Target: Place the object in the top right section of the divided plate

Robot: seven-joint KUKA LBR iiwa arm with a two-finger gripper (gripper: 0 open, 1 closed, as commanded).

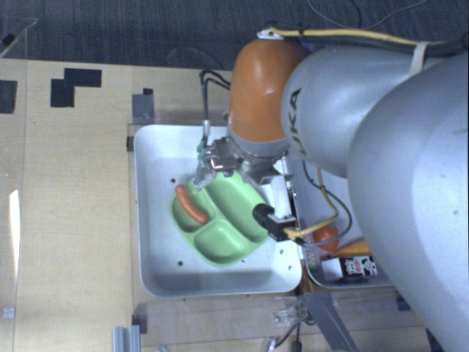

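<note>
Jaws cannot be judged from this angle, because the gripper (209,160) sits tucked under the orange wrist and its tips blur into the plate's upper edge. Starting at the left, the left bin (157,218) holds the green divided plate (223,222), lying at a slant, and an orange sausage-shaped object (190,205) rests in the plate's left-hand compartment, just below the gripper. By my reading, that is not the top right section, so the object needs to be taken up and carried across the ridge. To do it well, the gripper should come down square over the object's long axis, close on its middle, lift clear of the divider, then lower before letting go. Further right, the arm (352,116) bears the letters "KUKA" on its grey casing. A small carton (355,267) in the right bin has print too small to read.
</note>
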